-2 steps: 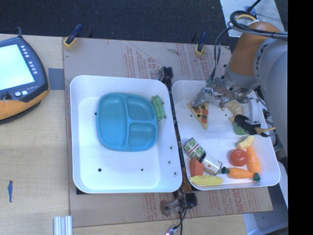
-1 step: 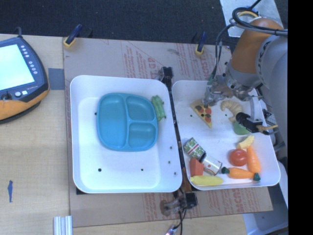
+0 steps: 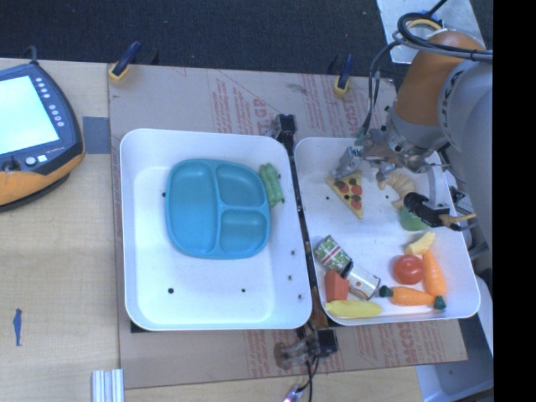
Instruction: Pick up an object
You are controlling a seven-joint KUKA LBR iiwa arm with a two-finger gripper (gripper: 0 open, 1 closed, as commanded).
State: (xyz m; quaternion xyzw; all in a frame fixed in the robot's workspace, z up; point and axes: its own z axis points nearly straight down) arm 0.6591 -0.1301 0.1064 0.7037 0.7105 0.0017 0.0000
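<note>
My gripper (image 3: pixel 367 170) hangs low over the back of the right bin (image 3: pixel 377 258), open, with nothing between its fingers. One fingertip (image 3: pixel 347 165) stands just behind the pizza slice (image 3: pixel 349 194), which lies flat on the bin floor. A beige piece (image 3: pixel 399 180) lies beside the other finger. Further forward in the same bin are a green piece (image 3: pixel 410 220), a yellow wedge (image 3: pixel 421 243), a red tomato (image 3: pixel 408 268), two carrots (image 3: pixel 432 273), a small green box (image 3: pixel 331 252), a red block (image 3: pixel 336 286) and a yellow banana (image 3: pixel 353 309).
The left bin (image 3: pixel 146 300) holds a blue divided plate (image 3: pixel 219 208) with a green vegetable (image 3: pixel 271 183) at its right edge. A tablet in an orange case (image 3: pixel 33 132) lies on the bench at far left. Clamps (image 3: pixel 126 61) sit at the board's back edge.
</note>
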